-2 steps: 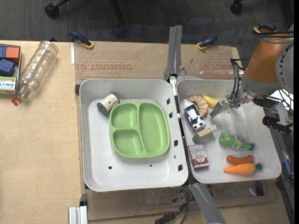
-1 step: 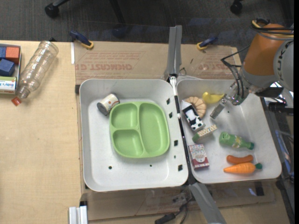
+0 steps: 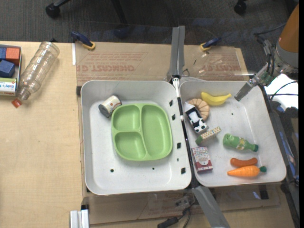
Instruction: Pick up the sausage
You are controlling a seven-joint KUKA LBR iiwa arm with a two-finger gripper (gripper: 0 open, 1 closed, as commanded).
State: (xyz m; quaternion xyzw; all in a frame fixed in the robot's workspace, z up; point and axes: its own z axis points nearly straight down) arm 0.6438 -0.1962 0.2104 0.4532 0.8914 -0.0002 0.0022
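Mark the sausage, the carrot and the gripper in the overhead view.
sausage (image 3: 243,162): camera view, middle of its reddish body, right bin.
carrot (image 3: 244,172): camera view, middle of the orange body, just below the sausage.
gripper (image 3: 241,93): camera view, tip of the dark fingers over the right bin's upper right corner.

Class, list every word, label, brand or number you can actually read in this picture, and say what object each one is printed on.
"CHEMCAST GP", red print, seen upside down, on the brown cardboard sheet behind the left bin.
Red print on the cardboard sheet behind the right bin: too faint to read.
Small carton in the right bin: printing too small to read.
Green bottle: label too blurred to read.
Box at the left edge: unreadable.
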